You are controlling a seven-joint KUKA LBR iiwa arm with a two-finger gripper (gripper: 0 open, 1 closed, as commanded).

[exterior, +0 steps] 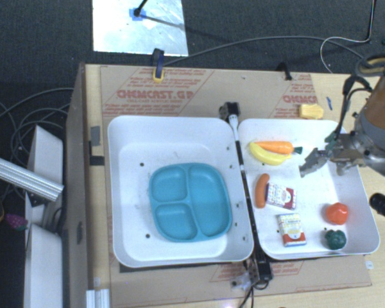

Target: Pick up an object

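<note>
My gripper [326, 165] hovers over the right bin [362, 191], near its upper right part, with its two fingers spread open and nothing between them. In that bin lie a yellow banana [267, 154] with an orange carrot [276, 147] against it, left of the gripper. Below them are a reddish sausage [262, 190], a red and white box [282, 197] and a small carton [291, 229]. An orange-red ball [337, 213] and a dark green round object [335, 239] sit below the gripper near the bin's lower right corner.
The left bin [131, 172] holds a blue divided plate [190, 201]. A black clamp [231, 112] sits at the top of the wall between the bins. A yellow block [312, 111] lies on the bench behind the right bin. Cables run along the bench's back edge.
</note>
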